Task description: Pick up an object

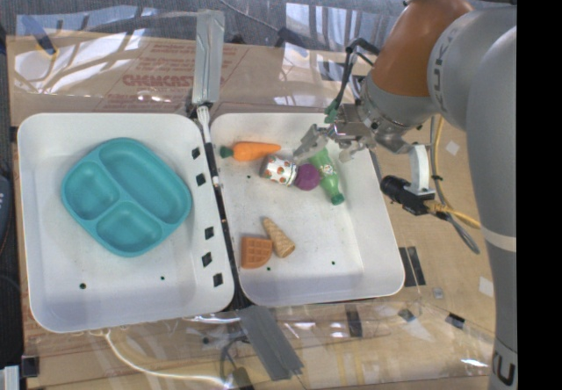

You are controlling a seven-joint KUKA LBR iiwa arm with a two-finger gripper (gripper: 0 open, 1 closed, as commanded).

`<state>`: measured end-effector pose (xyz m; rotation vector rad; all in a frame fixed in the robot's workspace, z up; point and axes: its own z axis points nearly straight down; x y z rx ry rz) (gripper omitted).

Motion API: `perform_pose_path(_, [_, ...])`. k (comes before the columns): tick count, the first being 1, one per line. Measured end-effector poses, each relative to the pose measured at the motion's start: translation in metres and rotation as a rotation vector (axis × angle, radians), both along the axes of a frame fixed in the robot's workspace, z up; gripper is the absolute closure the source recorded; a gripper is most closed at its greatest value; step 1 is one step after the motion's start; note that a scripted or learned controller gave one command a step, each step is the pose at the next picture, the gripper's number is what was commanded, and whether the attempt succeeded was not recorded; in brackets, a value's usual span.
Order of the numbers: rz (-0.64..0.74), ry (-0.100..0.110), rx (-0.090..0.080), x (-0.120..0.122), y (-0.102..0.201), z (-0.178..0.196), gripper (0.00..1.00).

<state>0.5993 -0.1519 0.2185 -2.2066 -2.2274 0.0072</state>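
Green bottle (331,177) lies in the right bin (369,267), touching a purple ball (306,176) and just below the gripper (331,144), whose fingers spread wide around nothing. A spotted cup (278,170) and carrot (252,151) crowd its left (cone (279,236) and waffle (256,252) lie nearer). A teal plate (126,195) fills the left bin (53,292).

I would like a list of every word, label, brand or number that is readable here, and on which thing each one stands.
"CHEMCAST": red print on the brown paper sheet behind the left bin; the letters are faint, so the reading is not sure.
Smaller red lines around it: too blurred to read.
Label on the green bottle in the right bin: too small to read.
No other text can be read.
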Motion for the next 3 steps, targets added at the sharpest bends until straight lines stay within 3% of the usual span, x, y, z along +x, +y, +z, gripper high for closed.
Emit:
perform_pose_path(1, [-0.013, -0.011, -0.004, 0.004, -0.044, -0.112, 0.00])
perform_pose_path(2, [-0.008, -0.001, -0.001, 0.002, -0.043, -0.108, 1.00])
perform_pose_path(3, [0.129, 0.027, -0.005, 0.046, -0.003, -0.100, 1.00])
